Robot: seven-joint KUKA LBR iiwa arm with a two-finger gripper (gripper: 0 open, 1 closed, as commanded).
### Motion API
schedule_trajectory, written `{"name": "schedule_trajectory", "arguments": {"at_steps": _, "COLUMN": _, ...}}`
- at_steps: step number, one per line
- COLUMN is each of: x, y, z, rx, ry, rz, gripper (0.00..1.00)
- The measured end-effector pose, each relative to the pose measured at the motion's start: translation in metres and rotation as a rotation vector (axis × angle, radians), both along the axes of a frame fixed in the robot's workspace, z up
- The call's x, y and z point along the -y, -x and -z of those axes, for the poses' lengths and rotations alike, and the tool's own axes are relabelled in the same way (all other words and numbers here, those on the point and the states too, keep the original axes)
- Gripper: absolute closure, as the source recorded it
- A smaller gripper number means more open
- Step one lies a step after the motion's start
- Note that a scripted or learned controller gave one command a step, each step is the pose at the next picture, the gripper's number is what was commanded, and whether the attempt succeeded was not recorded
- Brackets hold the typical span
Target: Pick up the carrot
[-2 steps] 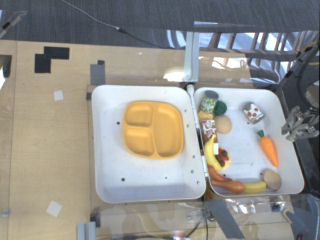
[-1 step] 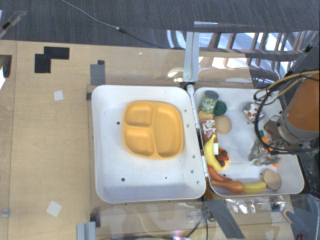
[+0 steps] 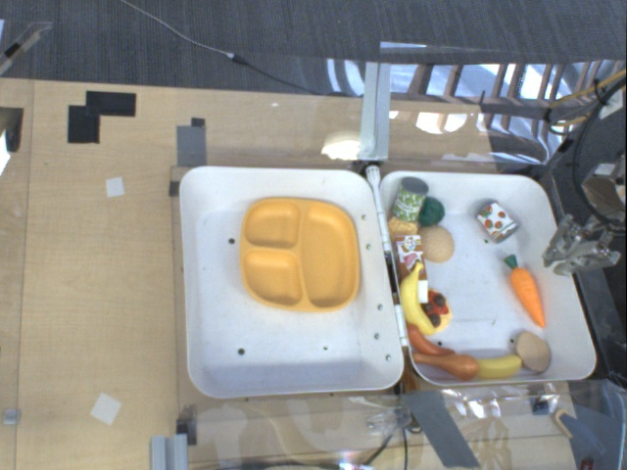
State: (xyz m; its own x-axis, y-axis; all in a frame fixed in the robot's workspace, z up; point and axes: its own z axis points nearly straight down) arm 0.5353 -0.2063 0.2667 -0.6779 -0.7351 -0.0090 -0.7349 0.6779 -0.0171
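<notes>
Yellow plastic catches the eye first: a divided plate (image 3: 299, 253) with three compartments lies near the middle of the left bin (image 3: 211, 360), whose white floor around it shows only a few small dark holes.

Across the shared wall, the right bin (image 3: 578, 360) holds a crowd of toy food along its left side. At the top sits a green vegetable piece (image 3: 418, 208), with a small printed carton (image 3: 409, 253) and a pale round item (image 3: 438, 244) just below it. A banana (image 3: 414, 302) curves down that wall, touching a small dark red and black piece (image 3: 437, 306). Along the bottom edge lie a reddish-brown sausage (image 3: 446, 359), a second yellow piece (image 3: 498, 366) and a tan, potato-like lump (image 3: 534, 352), close together.

Further right, a small patterned can (image 3: 497, 221) lies tilted near the top. The carrot (image 3: 527, 292) lies flat on the bin floor in the right part, green top pointing up the view, orange tip pointing down toward the tan lump, touching nothing.

Just beside the carrot, over the bin's right rim, hangs the gripper (image 3: 580, 248); I cannot tell whether its metal fingers are spread or closed, and nothing shows between them.
</notes>
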Motion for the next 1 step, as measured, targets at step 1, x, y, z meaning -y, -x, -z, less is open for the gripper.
{"name": "schedule_trajectory", "arguments": {"at_steps": 1, "x": -0.0207, "y": 0.0393, "z": 0.1766, "rx": -0.006, "ry": -0.005, "rz": 0.109, "gripper": 1.00}}
